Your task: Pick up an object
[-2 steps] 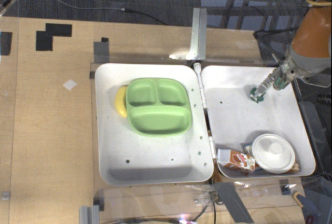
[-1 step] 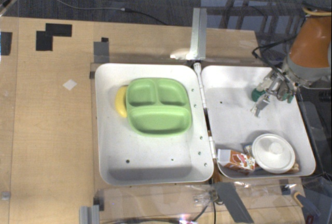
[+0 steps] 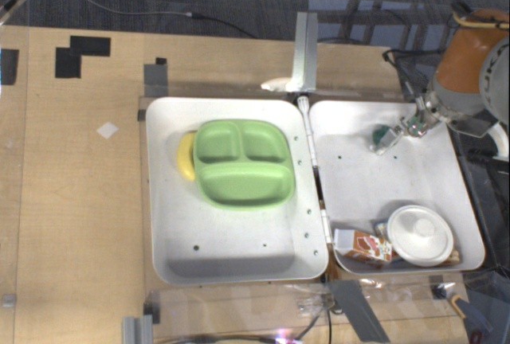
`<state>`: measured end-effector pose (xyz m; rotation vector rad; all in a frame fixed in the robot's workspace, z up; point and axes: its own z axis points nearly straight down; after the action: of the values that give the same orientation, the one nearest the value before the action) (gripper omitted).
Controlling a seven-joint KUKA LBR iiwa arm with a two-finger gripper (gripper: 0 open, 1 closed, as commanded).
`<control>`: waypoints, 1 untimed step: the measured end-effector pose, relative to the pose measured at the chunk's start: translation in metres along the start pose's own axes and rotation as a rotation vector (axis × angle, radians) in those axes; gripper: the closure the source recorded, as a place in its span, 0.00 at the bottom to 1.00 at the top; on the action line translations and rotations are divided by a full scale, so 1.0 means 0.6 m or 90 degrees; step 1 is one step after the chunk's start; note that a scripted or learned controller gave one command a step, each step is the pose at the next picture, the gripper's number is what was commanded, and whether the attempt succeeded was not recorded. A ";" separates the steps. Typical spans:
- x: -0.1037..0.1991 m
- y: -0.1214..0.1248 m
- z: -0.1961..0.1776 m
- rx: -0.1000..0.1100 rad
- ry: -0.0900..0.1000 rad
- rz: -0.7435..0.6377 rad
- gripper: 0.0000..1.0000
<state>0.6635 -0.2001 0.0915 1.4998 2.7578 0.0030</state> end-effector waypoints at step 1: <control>0.068 -0.007 -0.011 -0.002 -0.002 0.099 0.00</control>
<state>0.6376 -0.1682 0.0979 1.7059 2.6296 0.0051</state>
